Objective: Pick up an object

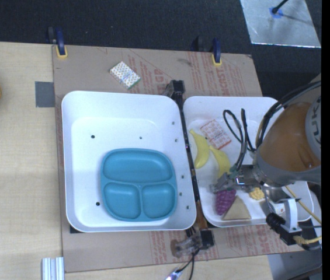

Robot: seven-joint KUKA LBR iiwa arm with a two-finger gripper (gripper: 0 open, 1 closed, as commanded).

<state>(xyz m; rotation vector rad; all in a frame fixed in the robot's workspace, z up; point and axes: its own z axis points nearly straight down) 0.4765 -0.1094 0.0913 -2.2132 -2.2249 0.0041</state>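
The right bin [211,106] holds a yellow banana [207,150], a purple bunch of grapes [225,200], a tan wedge [238,211], a small yellow piece [257,194] and a red-and-white packet [216,133]. My gripper [228,182] hangs low over this bin, just above the grapes and beside the banana's lower end. The grey arm with its orange band [287,144] covers the bin's right part. Nothing shows between the fingers.
The left bin [83,115] holds a blue three-section tray [138,184]. A small patterned packet [124,74] lies on the cardboard behind the left bin. Black cables [235,124] loop above the right bin. Clamps hold the cardboard at the back edge.
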